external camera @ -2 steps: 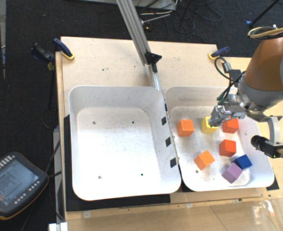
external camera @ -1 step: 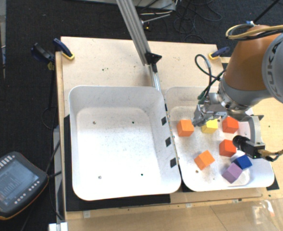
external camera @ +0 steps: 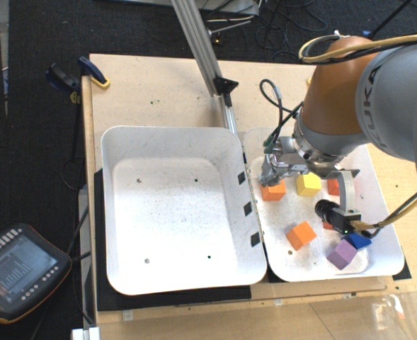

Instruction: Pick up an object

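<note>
Orange block (external camera: 273, 190) lies directly under the tool (external camera: 274, 173), apparently touching it; I cannot tell the tool's state. Descend squarely over it, away from the yellow block (external camera: 309, 183) just beside, before lifting from the right bin (external camera: 385, 261)

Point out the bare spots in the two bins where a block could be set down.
The left shallow white bin is bare across its whole floor, wall to wall. The right white bin is crowded: the pincer sits over an orange cube, beside a yellow cube; another orange cube, a purple block and a blue block fill the near end.
</note>
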